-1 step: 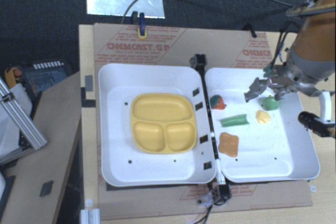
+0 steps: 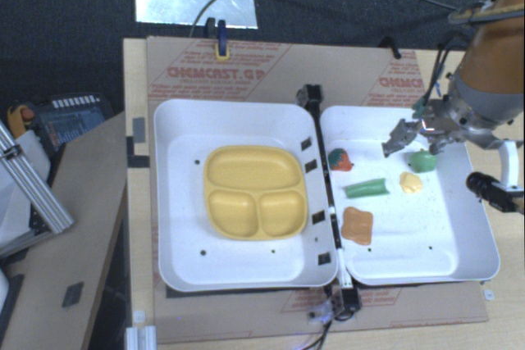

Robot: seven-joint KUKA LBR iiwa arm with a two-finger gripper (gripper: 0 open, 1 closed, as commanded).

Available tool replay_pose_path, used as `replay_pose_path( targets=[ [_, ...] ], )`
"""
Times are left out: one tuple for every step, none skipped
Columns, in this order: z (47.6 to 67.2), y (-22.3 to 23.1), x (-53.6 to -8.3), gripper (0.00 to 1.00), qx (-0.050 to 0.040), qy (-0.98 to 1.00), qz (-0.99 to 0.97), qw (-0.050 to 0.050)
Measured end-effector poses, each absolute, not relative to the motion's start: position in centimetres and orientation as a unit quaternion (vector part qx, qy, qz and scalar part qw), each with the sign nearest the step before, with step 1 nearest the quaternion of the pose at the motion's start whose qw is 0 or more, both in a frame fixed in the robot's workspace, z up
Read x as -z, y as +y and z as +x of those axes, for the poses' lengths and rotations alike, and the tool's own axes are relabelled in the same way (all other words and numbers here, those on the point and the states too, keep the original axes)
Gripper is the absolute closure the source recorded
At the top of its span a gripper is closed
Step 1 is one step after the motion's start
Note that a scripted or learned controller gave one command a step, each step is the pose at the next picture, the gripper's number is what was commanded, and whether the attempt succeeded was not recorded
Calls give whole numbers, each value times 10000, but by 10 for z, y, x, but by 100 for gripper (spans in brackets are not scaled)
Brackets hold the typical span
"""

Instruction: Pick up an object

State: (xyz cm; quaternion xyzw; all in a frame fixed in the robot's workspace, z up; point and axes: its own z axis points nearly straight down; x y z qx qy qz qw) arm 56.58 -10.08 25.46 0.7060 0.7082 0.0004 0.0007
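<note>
Dark carpet surrounds the tabletop point(image 2: 135, 176), which carries a printed cardboard sheet and two shallow white bins side by side. The left bin point(image 2: 176, 135) holds a yellow divided tray point(image 2: 254, 193). The right bin point(image 2: 467, 250) holds five small items: a red and green piece point(image 2: 340, 160) near the divider, a long green piece point(image 2: 366, 188) below it, an orange piece point(image 2: 358, 225) nearer the front, a pale yellow piece point(image 2: 411, 183), and a light green piece point(image 2: 424, 161) toward the back right.

Task status: no object is lifted. All five items rest on the bin floor, so the pick itself remains to be done.

The arm enters from the right, and the hand point(image 2: 410, 137) sits low over the rear part of the right bin. One grey finger point(image 2: 397, 139) points left toward the bin centre. Whether the hand is open or closed cannot be told at this resolution, and nothing is visible between its fingers.

Relative position: the light green piece lies just beside the hand, partly under the wrist, and is judged the likeliest target. The pale yellow piece is near, slightly forward. The orange piece is well apart.
</note>
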Motion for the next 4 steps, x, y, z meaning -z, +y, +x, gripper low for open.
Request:
replay_pose_path(
  targets=[
    [566, -103, -192, 0, 9, 7075, 7067, -12],
    [562, -112, -138, 0, 9, 7073, 7069, -11],
    [563, -112, -87, 0, -3, 7072, 7070, 3],
    [565, -113, -102, 100, -27, 7076, 7066, 33]
  ],
)
